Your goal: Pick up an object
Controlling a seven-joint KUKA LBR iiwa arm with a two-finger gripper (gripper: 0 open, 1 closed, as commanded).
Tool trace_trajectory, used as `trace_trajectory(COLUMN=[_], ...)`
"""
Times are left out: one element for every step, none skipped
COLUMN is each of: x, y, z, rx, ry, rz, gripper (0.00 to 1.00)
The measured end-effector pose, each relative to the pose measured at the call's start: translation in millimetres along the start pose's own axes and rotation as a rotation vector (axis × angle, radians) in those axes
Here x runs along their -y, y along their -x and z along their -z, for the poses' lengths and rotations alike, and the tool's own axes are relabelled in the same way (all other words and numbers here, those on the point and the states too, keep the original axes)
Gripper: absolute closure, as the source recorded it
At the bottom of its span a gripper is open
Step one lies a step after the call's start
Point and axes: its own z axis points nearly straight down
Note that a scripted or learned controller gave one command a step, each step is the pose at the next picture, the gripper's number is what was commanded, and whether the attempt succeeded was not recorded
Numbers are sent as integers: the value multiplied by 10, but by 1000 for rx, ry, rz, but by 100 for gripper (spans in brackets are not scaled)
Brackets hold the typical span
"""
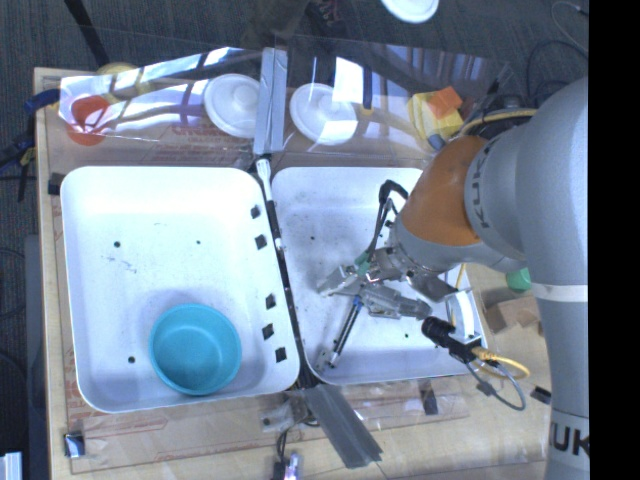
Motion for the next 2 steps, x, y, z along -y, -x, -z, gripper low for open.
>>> trace_trajectory(x=[-543, -181], y=[-387, 125], z=[12, 350], rx=[5, 2], ry=[4, 3], rz=[-25, -92], gripper=[0, 0])
